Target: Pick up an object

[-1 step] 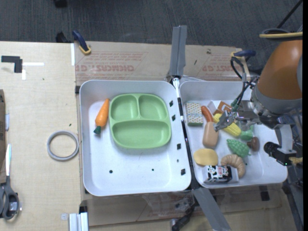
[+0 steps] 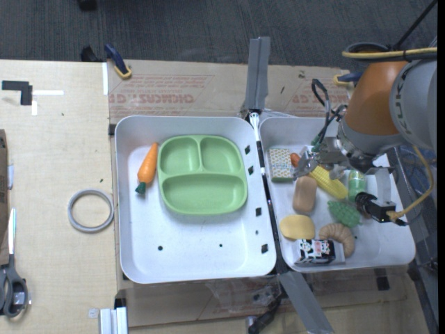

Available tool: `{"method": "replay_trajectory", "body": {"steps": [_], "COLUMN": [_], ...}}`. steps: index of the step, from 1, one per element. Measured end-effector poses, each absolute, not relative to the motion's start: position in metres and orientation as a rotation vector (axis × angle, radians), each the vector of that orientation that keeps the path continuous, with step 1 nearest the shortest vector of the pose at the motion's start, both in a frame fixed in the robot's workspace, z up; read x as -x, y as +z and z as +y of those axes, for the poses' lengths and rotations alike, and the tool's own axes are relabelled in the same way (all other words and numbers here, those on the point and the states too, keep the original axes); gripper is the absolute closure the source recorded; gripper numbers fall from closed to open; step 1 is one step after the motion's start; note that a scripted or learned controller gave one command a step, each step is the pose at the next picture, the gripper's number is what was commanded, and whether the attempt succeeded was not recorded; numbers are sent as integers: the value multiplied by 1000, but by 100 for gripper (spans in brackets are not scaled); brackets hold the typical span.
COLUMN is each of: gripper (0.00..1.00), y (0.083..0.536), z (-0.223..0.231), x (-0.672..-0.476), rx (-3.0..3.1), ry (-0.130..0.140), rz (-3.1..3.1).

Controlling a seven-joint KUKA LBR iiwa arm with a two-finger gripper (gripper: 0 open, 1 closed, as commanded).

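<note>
the gripper (image 2: pixel 321 160) is seen low in the right bin (image 2: pixel 396 252), among toy foods beside the corn cob (image 2: pixel 327 181); its finger state cannot be told, being largely hidden by the wrist. reversed red lettering on the cardboard (image 2: pixel 174 89) is noted, not legible.

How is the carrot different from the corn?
The carrot is orange with a green tip; the corn is yellow. The carrot lies in the left bin beside the green plate, away from the arm; the corn lies in the crowded right bin, right under the robot's hand. Both are long toy vegetables lying flat, slanted.
</note>
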State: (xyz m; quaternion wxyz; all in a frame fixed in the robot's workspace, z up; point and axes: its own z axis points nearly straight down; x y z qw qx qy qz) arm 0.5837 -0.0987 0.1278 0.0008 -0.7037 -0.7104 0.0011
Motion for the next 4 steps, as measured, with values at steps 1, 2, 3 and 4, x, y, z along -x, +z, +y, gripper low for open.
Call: {"method": "replay_trajectory", "body": {"steps": [1, 2, 3, 4], "gripper": [0, 0, 0, 0], "y": [191, 91, 91, 93], "z": [-74, -104, -111, -101], "x": [-544, -567, -625, -592], "rx": [2148, 2067, 1964, 1986], "ry": [2, 3, 3, 0], "rz": [-2290, -2363, -2450, -2437]}}
